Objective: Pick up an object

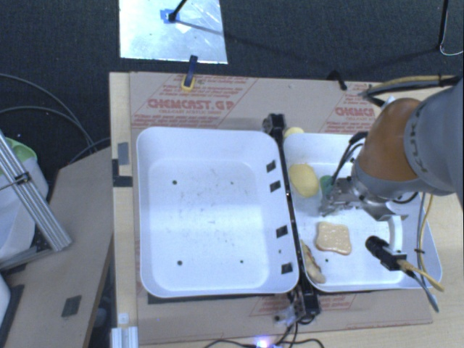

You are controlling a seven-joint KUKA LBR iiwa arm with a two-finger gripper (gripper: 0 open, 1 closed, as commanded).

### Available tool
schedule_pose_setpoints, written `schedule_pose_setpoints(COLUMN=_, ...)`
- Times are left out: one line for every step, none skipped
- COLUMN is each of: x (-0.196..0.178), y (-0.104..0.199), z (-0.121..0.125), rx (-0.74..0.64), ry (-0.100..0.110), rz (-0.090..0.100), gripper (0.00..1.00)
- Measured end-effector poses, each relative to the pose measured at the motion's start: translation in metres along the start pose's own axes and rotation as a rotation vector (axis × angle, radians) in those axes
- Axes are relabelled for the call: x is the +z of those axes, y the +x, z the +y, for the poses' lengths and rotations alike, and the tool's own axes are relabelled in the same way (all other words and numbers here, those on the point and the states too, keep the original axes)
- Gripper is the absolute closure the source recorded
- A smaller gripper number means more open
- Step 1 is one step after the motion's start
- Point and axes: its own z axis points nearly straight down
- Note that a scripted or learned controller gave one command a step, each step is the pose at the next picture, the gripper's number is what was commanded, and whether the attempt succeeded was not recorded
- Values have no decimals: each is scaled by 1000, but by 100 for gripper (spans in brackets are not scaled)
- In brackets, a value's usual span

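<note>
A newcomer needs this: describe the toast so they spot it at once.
Start at the right bin. In its near half, just below the gripper in the picture, lies the toast. It is flat, tan and squarish, unlike the round yellow lemon farther up.

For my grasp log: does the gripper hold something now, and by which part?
It cannot be told; the gripper is close to a green thing, beside the lemon.

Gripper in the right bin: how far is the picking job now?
Done: the gripper is down in the right bin, between the yellow lemon and the toast slice. In hand: nothing visibly held. Left: grasping and lifting; both items lie on the bin floor.
</note>
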Motion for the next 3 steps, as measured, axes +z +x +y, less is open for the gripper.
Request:
schedule_pose_setpoints(x=-152, y=90, z=-32, rx=-12, ry=-11, rz=7, gripper=100)
schedule_pose_setpoints(x=-145, y=152, z=-56, rx=-10, ry=5, rz=4, gripper=100)
schedule_pose_setpoints(x=-326, y=180, z=-57, rx=-6, ry=-15, rz=7, gripper=100)
